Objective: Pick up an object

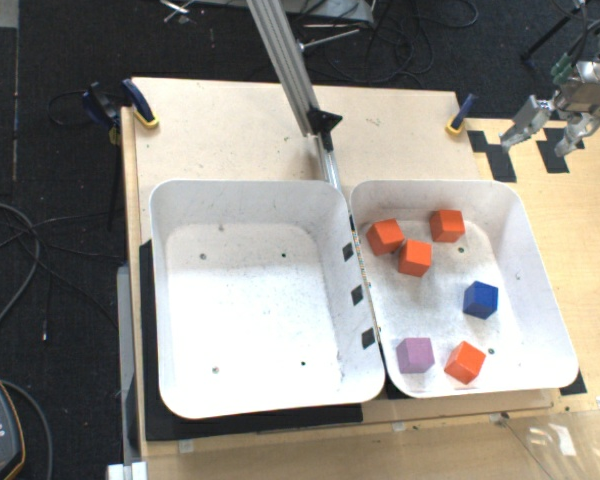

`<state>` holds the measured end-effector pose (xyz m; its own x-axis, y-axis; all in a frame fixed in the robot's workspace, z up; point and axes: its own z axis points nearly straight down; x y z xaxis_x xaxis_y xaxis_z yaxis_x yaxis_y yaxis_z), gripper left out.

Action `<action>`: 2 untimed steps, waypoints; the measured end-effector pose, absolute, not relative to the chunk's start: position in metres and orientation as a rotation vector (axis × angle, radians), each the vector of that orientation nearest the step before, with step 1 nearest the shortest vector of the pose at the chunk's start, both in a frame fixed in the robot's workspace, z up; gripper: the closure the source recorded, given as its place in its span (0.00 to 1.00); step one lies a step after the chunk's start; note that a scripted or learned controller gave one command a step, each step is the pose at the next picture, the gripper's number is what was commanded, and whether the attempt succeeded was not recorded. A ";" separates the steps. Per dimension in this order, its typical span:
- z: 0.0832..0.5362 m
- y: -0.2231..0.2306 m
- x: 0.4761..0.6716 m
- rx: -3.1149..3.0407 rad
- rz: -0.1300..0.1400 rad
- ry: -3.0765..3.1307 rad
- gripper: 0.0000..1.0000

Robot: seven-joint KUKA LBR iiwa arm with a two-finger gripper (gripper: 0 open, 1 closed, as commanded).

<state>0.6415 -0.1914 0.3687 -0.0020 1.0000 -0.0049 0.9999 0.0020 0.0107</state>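
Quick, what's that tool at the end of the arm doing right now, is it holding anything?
Tool: open, holding nothing, off beyond the right bin.

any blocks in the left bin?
No. The left bin holds none; all six blocks, including the blue block and purple block, sit in the right bin.

Dark cable-strewn floor around bench
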 end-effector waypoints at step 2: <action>0.251 -0.088 0.651 2.218 0.000 2.224 0.00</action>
<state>0.6506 -0.0885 0.2507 -0.0026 1.0000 -0.0003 1.0000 0.0026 0.0005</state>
